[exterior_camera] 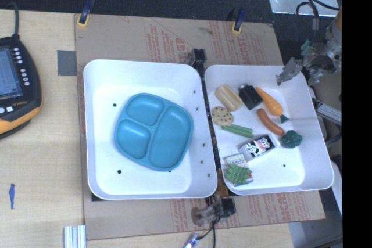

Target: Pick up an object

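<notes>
The gripper (pixel 296 69) hovers over the right bin's (pixel 314 174) far right corner, grip unreadable; the carrot (pixel 270 101) lies nearby, inward.

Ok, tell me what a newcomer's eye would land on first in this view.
The blue divided plate stands out first, lying alone in the left white bin. Next comes the cluster of toy foods in the right white bin, among them an orange carrot, a cookie and a small milk carton. The gripper hangs over that bin's far right corner.
</notes>
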You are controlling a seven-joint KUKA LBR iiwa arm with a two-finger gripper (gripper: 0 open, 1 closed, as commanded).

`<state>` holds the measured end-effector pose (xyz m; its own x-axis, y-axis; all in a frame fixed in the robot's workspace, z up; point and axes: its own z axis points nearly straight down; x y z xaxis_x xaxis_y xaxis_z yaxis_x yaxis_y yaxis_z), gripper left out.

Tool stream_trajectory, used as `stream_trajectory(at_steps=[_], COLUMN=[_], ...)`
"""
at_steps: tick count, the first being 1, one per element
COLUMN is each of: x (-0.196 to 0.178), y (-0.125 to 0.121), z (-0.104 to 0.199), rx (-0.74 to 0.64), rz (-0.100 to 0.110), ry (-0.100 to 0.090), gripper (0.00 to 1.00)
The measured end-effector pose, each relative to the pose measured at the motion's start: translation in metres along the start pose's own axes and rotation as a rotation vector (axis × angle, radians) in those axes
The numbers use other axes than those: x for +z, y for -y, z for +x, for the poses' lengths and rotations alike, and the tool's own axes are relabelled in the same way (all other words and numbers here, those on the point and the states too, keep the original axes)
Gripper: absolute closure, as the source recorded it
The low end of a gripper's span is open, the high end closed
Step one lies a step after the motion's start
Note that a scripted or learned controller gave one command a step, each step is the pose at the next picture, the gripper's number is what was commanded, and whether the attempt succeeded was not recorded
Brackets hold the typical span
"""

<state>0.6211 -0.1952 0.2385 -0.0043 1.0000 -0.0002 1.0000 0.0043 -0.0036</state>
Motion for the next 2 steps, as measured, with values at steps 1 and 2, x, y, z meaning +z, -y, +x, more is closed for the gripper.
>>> stream_trajectory(at_steps=[1, 2], x=[0.1278, 0.1181], y=[0.0143, 0.0148], z=[0.0320, 0.0312], rx=[0.000, -0.002], rz=[-0.007, -0.004], ry=[0.002, 0.002], gripper=[0.00, 1.00])
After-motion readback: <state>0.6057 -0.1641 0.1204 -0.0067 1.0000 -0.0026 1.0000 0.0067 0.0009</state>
